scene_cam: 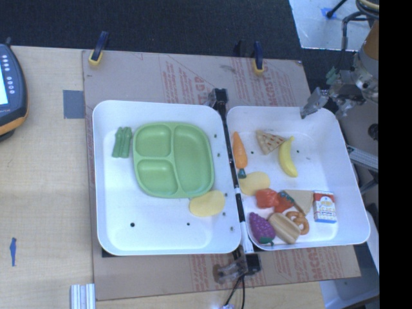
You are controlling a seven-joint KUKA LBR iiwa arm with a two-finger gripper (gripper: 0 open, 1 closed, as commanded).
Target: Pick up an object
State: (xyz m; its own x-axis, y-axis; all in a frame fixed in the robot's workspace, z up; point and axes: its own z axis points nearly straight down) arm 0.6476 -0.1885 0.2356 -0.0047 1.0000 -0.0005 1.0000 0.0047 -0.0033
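Observation:
My gripper (326, 105) hangs over the far right corner of the right bin (322, 140), open, with nothing between its fingers (311, 103). Below it in that bin lie a yellow banana (288, 156), a tan sandwich wedge (269, 140) and an orange carrot (239, 150). Nearer the front are a pale yellow piece (255, 183), a red pepper (269, 198), a red and white carton (325, 206), purple grapes (261, 226) and a pretzel on a bun (290, 224). The banana is the closest item to the gripper, about a hand's width away.
The left bin (116, 230) holds a green divided plate (172, 158), a bunch of green beans (121, 141) and a yellow slice (206, 204). Black clips (220, 98) join the bins at the middle. A pendant (9, 85) lies at the far left of the bench.

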